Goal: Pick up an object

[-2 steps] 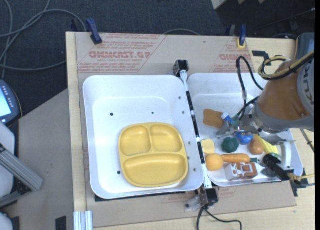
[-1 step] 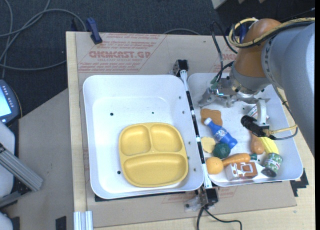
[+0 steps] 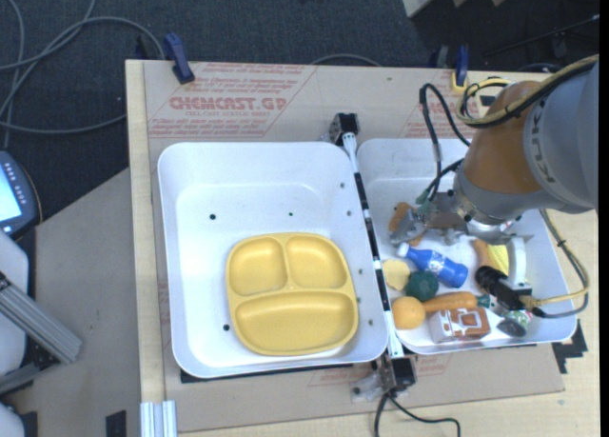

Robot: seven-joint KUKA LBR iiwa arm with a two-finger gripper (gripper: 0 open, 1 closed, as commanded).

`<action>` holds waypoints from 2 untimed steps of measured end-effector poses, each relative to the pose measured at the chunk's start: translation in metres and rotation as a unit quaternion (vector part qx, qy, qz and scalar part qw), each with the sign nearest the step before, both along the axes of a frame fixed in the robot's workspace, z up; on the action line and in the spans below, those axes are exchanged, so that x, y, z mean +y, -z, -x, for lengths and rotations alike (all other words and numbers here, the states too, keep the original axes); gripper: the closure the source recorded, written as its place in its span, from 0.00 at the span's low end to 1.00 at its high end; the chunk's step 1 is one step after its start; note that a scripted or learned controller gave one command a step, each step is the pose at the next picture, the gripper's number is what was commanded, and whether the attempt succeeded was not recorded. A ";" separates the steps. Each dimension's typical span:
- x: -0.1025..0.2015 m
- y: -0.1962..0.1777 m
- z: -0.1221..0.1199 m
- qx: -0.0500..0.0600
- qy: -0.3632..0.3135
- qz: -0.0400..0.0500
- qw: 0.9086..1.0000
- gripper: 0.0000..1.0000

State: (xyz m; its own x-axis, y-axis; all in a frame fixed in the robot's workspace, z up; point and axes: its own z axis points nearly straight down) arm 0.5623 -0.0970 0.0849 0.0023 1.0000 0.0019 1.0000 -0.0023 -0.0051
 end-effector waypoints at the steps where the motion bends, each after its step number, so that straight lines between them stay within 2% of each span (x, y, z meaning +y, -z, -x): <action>1: 0.002 0.000 -0.010 -0.003 -0.002 0.001 1.000 0.00; 2: -0.003 0.001 0.015 0.000 0.000 0.000 1.000 0.00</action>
